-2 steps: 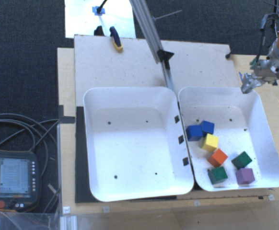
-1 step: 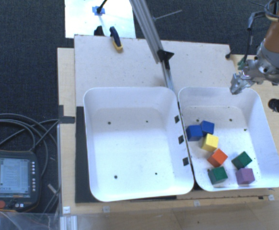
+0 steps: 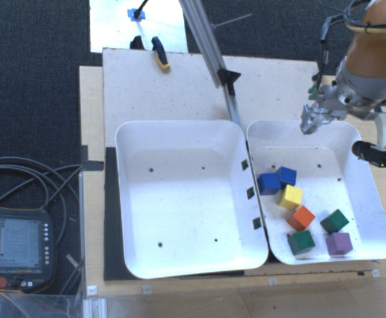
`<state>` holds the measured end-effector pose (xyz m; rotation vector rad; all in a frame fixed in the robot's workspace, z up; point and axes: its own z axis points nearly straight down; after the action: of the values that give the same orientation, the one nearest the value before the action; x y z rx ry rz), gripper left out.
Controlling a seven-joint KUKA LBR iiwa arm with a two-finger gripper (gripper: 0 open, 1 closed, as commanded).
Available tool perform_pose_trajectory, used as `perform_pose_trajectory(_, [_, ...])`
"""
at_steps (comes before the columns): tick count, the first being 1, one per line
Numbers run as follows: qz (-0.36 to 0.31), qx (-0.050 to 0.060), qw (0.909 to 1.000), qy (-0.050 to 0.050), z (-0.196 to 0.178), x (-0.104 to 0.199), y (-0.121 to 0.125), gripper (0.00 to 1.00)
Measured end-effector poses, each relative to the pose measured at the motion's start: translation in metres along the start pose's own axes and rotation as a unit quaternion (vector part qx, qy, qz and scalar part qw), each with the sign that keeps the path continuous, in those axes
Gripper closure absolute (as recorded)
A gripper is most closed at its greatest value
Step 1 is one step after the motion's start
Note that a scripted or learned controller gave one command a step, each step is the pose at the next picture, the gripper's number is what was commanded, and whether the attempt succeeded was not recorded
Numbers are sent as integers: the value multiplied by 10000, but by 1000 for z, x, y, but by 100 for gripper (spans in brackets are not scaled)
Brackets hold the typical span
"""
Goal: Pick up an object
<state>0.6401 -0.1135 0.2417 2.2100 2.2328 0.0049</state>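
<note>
Gripper hangs over the right bin's far rim, jaws' state unreadable (too small). Seven blocks cluster near-side within: yellow block central, well apart from gripper.

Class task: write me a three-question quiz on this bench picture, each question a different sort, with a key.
1. True or false: the blocks lie in the right bin.
2. How many blocks are green? A) one B) two C) three
3. Fill in: the yellow block touches the ____ block on its lower right.

Key: 1 true. 2 B: green blocks and. 3 orange. The gripper hangs above the bin's far edge.
</note>
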Motion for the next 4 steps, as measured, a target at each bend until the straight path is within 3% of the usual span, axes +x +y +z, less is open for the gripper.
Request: perform_pose_trajectory(4, [-4, 17, 10000, 3, 11, 198, -78, 100])
